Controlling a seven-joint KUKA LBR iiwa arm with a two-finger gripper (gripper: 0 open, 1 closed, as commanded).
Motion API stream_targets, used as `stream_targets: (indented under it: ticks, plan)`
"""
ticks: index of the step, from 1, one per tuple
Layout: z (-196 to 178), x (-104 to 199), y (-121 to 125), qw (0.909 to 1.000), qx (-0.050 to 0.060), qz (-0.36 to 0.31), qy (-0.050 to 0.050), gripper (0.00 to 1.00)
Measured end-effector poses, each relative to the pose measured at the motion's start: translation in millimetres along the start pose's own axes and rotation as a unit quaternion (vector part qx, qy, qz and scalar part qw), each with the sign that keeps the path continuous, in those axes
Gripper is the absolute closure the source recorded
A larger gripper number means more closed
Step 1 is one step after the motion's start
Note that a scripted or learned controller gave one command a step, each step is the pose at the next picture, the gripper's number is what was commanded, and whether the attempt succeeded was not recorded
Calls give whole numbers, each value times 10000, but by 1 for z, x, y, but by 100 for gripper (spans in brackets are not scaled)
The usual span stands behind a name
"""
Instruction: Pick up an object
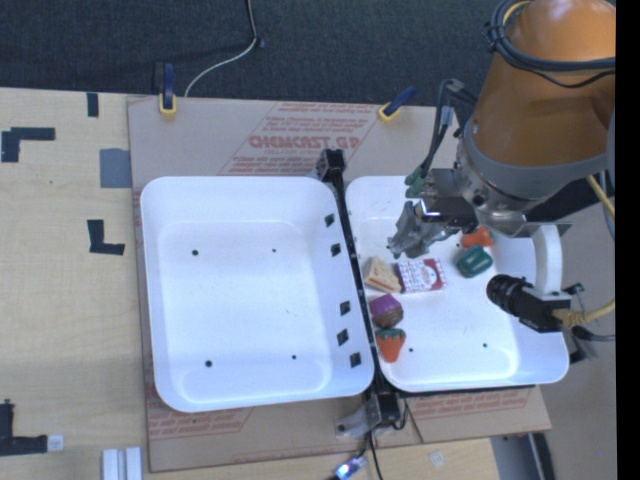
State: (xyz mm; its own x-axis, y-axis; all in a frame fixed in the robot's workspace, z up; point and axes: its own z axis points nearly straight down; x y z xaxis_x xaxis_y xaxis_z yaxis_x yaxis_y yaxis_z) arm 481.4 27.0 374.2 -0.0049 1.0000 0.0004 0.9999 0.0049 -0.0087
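Note:
The right bin (470, 353) holds several small items. A tan wedge (380, 275) lies by its left wall, next to a red and white packet (421, 276). Below them sit a purple round piece (386, 310) and a red strawberry-like piece (390, 343). A green block (474, 261) and an orange piece (478, 237) lie further right, partly under the arm. My gripper (408, 240) hangs over the bin just above the packet and the wedge, and nothing shows between its fingers.
The left bin (240, 288) lies beside the right one, with a black divider (343, 268) between them. The grey and orange arm (545, 98) covers the right bin's upper right. A black cylindrical fitting (520, 301) juts out at the bin's right side.

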Motion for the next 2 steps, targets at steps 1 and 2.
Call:
stream_targets:
  ticks: [1, 2]
  plan:
    - [-86, 35, 30, 10000, -86, -4, 3, 100]
    - [-102, 82, 1, 10000, -48, -10, 4, 100]
